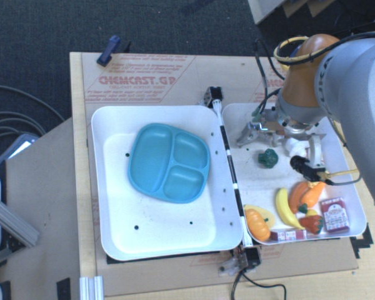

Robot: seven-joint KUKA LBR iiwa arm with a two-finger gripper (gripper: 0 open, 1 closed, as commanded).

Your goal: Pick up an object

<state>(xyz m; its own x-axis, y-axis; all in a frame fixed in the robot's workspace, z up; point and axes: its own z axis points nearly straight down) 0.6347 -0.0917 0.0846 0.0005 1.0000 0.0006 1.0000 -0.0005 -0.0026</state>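
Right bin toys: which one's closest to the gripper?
The dark green toy. It lies alone in the right bin, just below the gripper, while the banana and the other toys cluster at the bin's lower end.

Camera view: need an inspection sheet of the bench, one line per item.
Surface: bench with printed protective sheet, bearing left bin and right bin side by side.
Job's things: right bin holds green object, banana, orange pieces, orange-yellow object, red packet, all apart from the gripper.
Clutter: blue divided plate in left bin; blue item at bench's far edge.
Grippers: gripper low over right bin's far end, nothing visibly between its fingers.
Cables: black cable by the arm; grey cables on the floor at left.
Surroundings: dark carpet.
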